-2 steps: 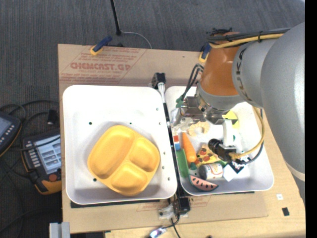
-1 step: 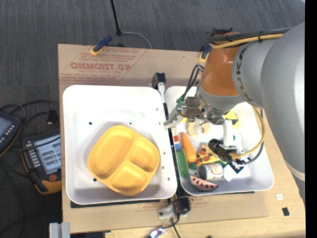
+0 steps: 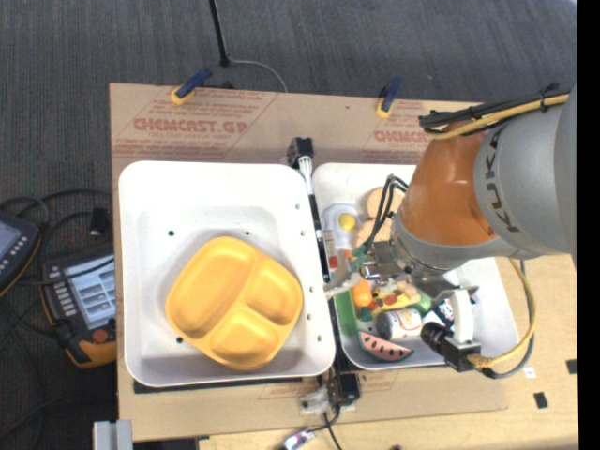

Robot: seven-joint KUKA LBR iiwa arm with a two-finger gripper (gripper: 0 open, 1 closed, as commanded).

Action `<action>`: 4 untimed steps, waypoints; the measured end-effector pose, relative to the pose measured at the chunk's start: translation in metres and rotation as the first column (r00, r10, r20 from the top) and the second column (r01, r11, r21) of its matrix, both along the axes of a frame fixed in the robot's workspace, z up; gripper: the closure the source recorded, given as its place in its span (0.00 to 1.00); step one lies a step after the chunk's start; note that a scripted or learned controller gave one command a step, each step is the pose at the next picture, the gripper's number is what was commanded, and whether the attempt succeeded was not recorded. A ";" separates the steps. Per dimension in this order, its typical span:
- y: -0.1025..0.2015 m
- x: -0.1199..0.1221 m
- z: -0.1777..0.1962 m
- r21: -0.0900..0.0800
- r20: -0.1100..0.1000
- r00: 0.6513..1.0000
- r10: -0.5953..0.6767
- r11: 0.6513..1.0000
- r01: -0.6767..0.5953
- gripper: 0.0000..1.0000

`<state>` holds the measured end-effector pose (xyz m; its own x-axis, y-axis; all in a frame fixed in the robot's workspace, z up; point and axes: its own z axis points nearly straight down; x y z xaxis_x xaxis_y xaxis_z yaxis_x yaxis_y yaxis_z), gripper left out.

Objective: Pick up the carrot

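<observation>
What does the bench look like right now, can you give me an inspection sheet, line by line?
Surface: brown board bearing two white bins, left bin and right bin.
Job's things: small orange piece, likely the carrot, in the right bin under the arm.
Clutter: yellow divided tray in the left bin; watermelon slice, can and other toy foods in the right.
Tool: tool low over the right bin's pile.
Cables: yellow cable looping off the arm.
Surroundings: dark carpet; handheld controller at left.
</observation>
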<state>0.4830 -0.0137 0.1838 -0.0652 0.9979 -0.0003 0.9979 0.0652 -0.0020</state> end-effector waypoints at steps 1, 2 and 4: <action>-0.029 0.023 0.000 -0.001 0.000 0.947 -0.321 0.947 0.321 0.00; -0.081 0.036 -0.086 0.001 0.006 0.946 -0.324 0.946 0.324 0.00; -0.054 0.000 0.028 0.000 0.000 0.985 -0.174 0.985 0.174 1.00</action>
